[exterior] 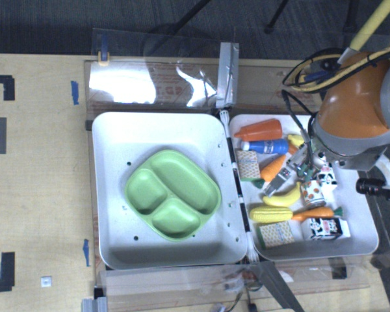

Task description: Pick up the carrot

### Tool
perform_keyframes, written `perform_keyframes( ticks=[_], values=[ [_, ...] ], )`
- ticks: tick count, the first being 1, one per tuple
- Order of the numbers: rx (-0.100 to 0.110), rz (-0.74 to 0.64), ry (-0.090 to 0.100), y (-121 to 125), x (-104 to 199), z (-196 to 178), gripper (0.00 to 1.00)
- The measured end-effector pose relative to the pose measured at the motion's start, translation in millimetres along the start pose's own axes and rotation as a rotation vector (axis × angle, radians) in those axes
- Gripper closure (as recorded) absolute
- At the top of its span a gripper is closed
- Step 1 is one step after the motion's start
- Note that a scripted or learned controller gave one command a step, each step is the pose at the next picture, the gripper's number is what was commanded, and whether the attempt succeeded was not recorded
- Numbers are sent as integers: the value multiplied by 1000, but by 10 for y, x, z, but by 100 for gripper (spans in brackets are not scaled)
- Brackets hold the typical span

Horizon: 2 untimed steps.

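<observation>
carrot (320,212), a small stiff toy that looks light and slick, lies in the right bin (367,229) beside the banana (278,199), best pinched mid-body; whether the gripper (277,182) grasps anything i cannot tell.

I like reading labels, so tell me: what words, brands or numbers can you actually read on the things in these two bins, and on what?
None can be read.
blue bottle: pale label, too blurred.
cow-patterned carton: black and white patches, no readable text.
spotted box: red dots, print too small.
two woven-looking packets: only texture shows.
green divided plate: plain.
</observation>
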State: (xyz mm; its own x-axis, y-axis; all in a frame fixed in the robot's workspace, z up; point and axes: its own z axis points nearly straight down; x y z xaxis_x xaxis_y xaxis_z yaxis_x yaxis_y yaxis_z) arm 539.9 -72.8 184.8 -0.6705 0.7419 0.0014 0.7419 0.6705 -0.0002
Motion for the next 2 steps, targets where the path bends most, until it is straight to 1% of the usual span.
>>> perform_keyframes(
  ticks=[1,2],
  values=[
    [-4,-154,-7,604,-553,-11,0],
    [-9,-437,-18,102,-428,712,0]
  ],
)
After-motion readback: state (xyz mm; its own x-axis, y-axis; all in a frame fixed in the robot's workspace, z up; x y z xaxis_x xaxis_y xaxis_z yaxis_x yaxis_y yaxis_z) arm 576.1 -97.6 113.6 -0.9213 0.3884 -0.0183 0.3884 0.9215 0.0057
